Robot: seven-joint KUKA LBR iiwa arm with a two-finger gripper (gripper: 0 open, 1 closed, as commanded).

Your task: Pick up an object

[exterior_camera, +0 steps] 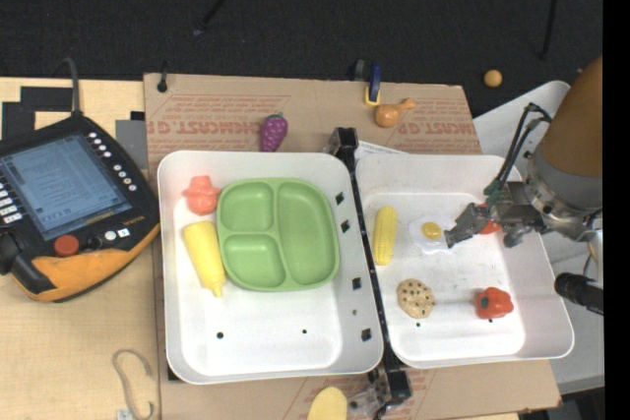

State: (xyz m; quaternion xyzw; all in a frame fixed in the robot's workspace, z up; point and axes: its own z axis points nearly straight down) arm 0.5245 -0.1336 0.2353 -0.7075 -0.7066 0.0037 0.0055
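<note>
In the camera view, the grey arm (576, 152) with its orange band enters from the right edge of the frame and bends down and leftward over the right white bin (551, 334). Its end effector (461, 233) hangs low at the upper middle of that bin, dark fingers pointing left toward a small yellow and white fried-egg toy (430, 233) lying just beside the tips. Whether the fingers are spread or closed cannot be told, and nothing is visibly between them.

The right bin also carries a yellow corn cob toy (384, 235) upright along its left wall, a round chocolate-chip cookie toy (415, 298) lower centre, and a red bell pepper toy (494, 303) at lower right, well apart from the end effector.

The left white bin (256, 349) carries a green plastic plate with 3 compartments (277, 235), a yellow squeeze bottle toy (205, 256) just left of it, and a pink-orange rounded toy (200, 196) above the bottle.

On the surface at the left of the frame lies a black and orange control pendant (64, 211).
</note>
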